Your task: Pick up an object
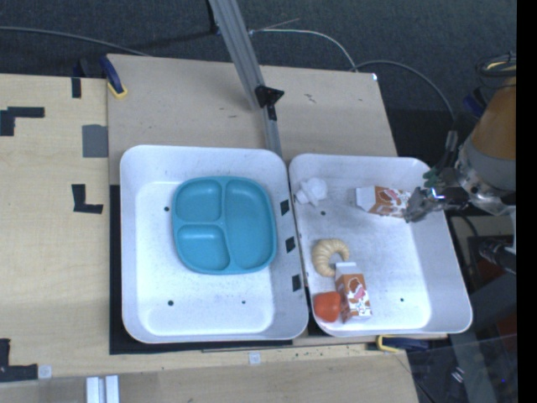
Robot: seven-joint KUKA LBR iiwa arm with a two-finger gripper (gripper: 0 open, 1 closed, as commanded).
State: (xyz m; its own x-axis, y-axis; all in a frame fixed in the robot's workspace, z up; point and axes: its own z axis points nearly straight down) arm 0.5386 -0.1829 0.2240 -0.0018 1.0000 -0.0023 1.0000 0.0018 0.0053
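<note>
The bench carries two white bins; in the right bin, the gripper is closed on a small carton near the far wall.

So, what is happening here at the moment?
A grey robot arm reaches in from the right over the right bin. Its gripper is at a small carton near the bin's far right side, but a firm hold cannot be confirmed. A croissant, a tomato and another carton lie nearer. The left bin holds a blue divided plate.
</note>
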